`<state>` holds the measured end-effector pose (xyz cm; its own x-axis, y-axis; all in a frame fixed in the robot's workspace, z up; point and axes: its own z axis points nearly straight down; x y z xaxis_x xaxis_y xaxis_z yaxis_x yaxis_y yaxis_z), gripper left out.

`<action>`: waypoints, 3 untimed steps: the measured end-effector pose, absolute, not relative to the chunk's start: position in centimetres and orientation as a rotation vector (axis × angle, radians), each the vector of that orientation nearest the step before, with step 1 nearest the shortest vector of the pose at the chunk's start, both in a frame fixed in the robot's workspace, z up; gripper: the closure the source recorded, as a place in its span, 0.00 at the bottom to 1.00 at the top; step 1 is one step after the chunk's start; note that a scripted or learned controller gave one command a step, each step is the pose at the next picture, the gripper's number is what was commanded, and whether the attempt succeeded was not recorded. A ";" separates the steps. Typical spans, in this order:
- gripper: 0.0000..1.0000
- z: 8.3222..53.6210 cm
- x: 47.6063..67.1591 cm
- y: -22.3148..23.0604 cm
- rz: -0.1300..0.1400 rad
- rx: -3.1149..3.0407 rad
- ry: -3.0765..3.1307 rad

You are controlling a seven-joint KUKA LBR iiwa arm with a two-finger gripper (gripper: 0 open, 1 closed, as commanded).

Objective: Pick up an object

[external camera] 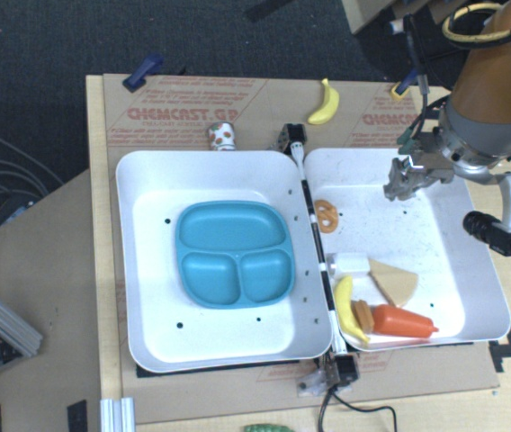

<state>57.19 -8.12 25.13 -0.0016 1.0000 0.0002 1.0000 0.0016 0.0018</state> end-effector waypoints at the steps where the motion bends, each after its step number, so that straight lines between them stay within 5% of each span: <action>1: 1.00 25.4 62.7 -6.9 0.001 2.219 2.221; 2: 1.00 26.3 63.4 -5.5 0.001 2.218 2.221; 3: 1.00 25.3 60.2 -4.5 -0.002 2.223 2.223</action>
